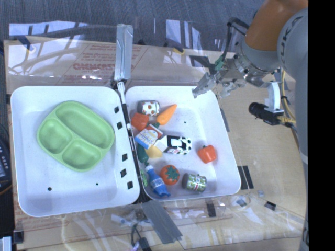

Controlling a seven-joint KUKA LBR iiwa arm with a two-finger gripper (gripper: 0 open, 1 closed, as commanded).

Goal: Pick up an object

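Cardboard-topped bench (63, 61), two white bins (21, 156), grey carpet (157, 1) behind

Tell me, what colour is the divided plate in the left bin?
Light green; the divided plate shows clearly in the camera view.

Divided plate (75, 135) in left bin (31, 190) — toys (170, 145) in right bin (222, 140).

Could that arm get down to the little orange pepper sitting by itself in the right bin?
Probably yes. The orange pepper lies apart from the other toys, with bare bin floor around it and nothing on top. The gripper hovers over the right bin's far edge, above the pepper's side.
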